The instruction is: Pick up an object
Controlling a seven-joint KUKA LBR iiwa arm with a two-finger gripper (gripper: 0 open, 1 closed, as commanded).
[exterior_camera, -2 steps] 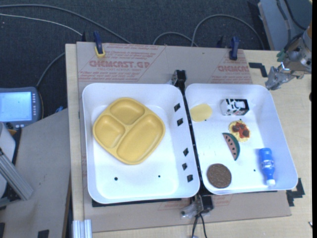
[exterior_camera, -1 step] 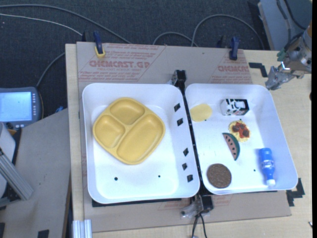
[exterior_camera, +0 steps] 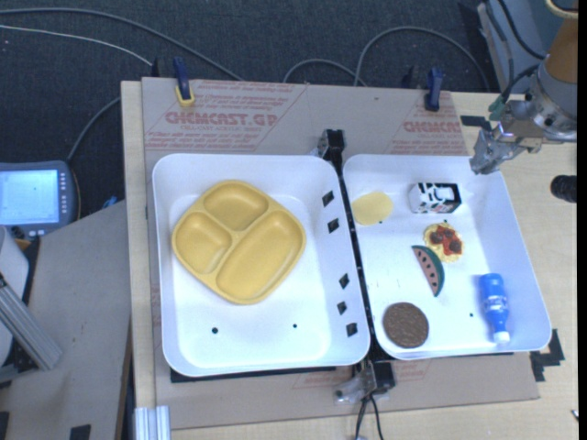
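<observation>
Left bin (exterior_camera: 174,273): I log one yellow divided plate (exterior_camera: 238,241), three compartments, lying flat toward the bin's far-left part.

Right bin (exterior_camera: 523,273): I count six small items, any of which could be picked.
- Pale yellow disc (exterior_camera: 371,208), near the divider at the far end.
- Black-and-white cow-patterned piece (exterior_camera: 435,198), just right of the disc.
- Toy pizza round (exterior_camera: 444,241) with red topping, just in front of the cow-patterned piece.
- Toy watermelon slice (exterior_camera: 429,270), near the bin's middle.
- Brown round cookie-like disc (exterior_camera: 404,324), at the near edge.
- Blue bottle (exterior_camera: 493,306) with a white cap, lying along the right wall.

Gripper (exterior_camera: 483,160): I see it above the right bin's far-right corner, apart from every item, nothing between its tips. Whether it is spread or closed, I cannot tell.
</observation>
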